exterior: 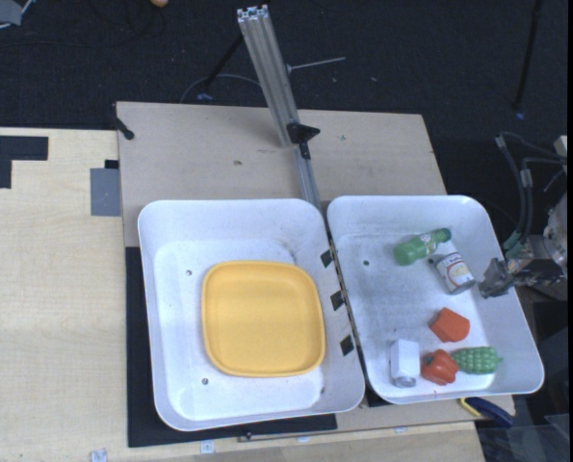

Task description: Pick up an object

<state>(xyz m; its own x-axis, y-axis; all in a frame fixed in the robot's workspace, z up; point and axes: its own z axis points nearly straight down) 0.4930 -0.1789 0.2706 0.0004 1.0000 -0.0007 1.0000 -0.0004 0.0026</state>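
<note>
Two shallow white bins sit side by side on the bench. The left bin [166,258] holds a square yellow plate [263,318]. The right bin [402,215] holds, in its right half, a green bottle [421,247] lying beside a small white jar [455,270], an orange block [450,325], a green bumpy toy [476,359] touching a red pepper-like toy [440,367], and a white box [403,362]. The gripper [498,282] sits at the right bin's right rim, near the jar; whether it is parted or closed cannot be made out.

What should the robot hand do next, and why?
Probably slide left over the right bin, toward the small jar. The gripper sits at that bin's right edge, holding nothing, and the jar lies closest to it, beside the green bottle.
</note>
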